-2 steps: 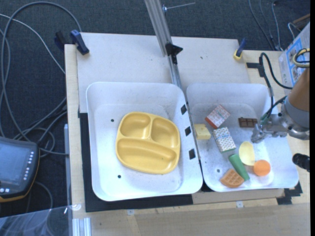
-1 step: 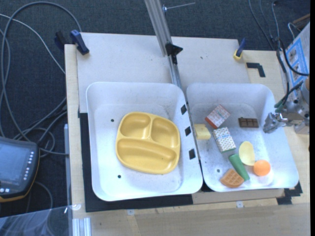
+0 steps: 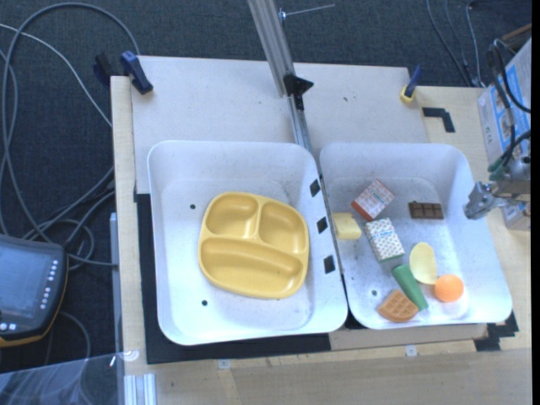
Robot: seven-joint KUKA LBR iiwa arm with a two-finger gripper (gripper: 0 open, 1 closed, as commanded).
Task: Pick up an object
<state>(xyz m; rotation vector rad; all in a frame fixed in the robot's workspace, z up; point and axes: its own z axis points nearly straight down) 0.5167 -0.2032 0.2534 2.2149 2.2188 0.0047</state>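
You're seeing the gripper [image 3: 479, 202] hovering at the right bin's [image 3: 472, 171] right rim, its grip state impossible to tell; the brown chocolate bar [image 3: 426, 210] is lying just beside it, seemingly light, stiff, flat — pinch its long edges

No legible txt anywhere.

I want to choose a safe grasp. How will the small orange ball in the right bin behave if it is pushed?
The small round orange ball looks smooth, so it would probably roll. The pale yellow slice beside it and the bin wall nearby may stop it soon.
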